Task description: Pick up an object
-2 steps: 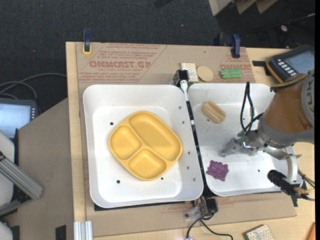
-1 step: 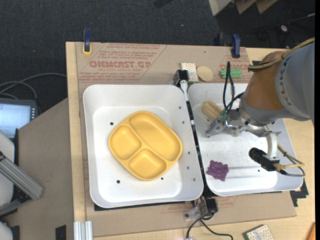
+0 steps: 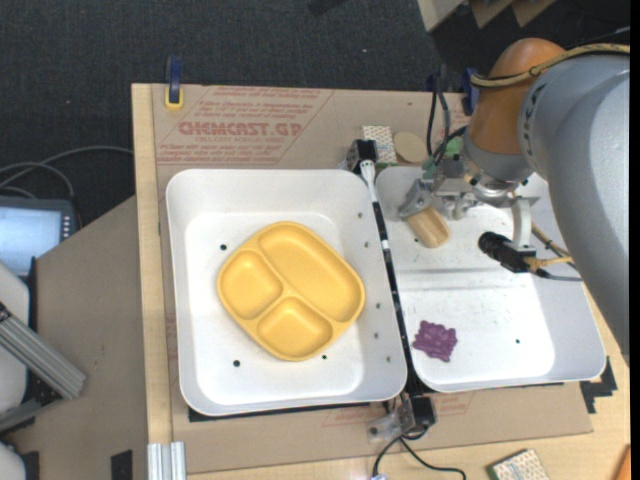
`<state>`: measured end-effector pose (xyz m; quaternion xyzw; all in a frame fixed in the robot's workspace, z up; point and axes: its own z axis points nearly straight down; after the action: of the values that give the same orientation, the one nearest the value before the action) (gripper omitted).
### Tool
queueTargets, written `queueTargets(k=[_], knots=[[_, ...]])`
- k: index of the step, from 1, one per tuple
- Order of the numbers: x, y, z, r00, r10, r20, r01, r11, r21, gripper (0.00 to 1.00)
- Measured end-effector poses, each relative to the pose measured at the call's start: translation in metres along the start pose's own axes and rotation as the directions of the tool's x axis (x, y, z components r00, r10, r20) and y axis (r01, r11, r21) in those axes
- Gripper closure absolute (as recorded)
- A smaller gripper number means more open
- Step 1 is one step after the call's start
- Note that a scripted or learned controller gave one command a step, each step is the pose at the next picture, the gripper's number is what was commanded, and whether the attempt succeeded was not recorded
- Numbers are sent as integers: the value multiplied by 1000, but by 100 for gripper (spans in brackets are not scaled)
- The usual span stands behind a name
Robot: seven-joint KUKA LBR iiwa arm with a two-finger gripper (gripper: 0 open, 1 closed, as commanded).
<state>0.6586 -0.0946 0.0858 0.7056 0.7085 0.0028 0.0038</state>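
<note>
Purple knobbly cluster (image 3: 436,340) lying low in the right bin (image 3: 560,358), tan cylinder (image 3: 430,229) just beside the gripper (image 3: 440,200), its grip unclear

Two white bins (image 3: 190,268), one yellow divided plate (image 3: 290,288), one purple grape cluster (image 3: 436,339), one tan block (image 3: 430,228).

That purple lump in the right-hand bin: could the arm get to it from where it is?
Probably yes. The purple lump lies alone on open bin floor, and the gripper hangs over the same bin's far end.
</note>
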Motion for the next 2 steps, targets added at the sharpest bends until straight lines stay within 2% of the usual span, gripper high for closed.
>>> queueTargets(k=[1, 2], knots=[[-15, 9, 1, 1000, 4, 0, -4, 1000, 5, 0], [-15, 9, -10, 1000, 2, 2, -2, 1000, 2, 100]])
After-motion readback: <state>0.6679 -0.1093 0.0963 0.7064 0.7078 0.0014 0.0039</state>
